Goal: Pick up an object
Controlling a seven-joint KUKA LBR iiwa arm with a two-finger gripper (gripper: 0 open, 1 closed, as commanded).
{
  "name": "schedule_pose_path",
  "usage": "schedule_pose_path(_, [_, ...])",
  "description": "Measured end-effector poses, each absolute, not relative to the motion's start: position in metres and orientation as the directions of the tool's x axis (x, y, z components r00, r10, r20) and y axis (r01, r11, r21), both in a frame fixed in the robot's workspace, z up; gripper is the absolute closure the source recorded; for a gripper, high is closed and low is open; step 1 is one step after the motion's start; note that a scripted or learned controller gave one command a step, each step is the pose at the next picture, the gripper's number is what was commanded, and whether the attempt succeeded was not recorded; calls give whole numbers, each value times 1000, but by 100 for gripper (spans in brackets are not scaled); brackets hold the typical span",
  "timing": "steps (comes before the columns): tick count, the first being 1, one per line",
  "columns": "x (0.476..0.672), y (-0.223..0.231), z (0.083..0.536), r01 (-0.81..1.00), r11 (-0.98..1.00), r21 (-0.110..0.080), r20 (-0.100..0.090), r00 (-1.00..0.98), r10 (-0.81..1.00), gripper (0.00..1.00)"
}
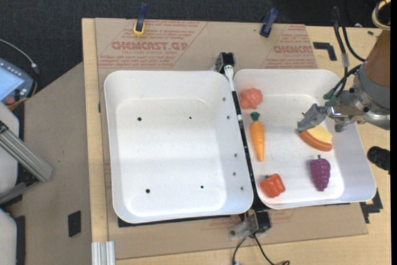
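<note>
The right bin (291,87) holds several toy foods: a pink-red fruit (251,98) at its far left, an orange carrot (257,140) along the left wall, a red pepper (272,185) at the near left, purple grapes (320,173) at the near right, and a yellow-orange fruit slice (317,139) at mid right. My gripper (321,125) hangs open right over the far edge of the slice. One finger (307,120) stands to the slice's left and the other to its right. Nothing is held between them.
The left bin (118,133) lies beside the right one, with a black divider strip (238,124) between them. Both rest on a cardboard sheet (186,40) fixed with blue clamps (141,20). Cables run near the arm at the right.
</note>
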State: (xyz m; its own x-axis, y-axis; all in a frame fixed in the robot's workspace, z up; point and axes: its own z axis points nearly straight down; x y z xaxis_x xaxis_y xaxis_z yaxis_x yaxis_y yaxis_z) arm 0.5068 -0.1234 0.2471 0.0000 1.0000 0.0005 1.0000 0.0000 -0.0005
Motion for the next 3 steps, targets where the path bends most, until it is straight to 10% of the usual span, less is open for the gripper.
schedule_pose_path(1, [479,-80,400,1000,5,11,-1,-5,1000,0])
schedule_pose_path(2, [481,-82,405,1000,1,5,-2,-1,1000,100])
schedule_pose_path(3, [480,-21,406,1000,5,1,0,-5,1000,100])
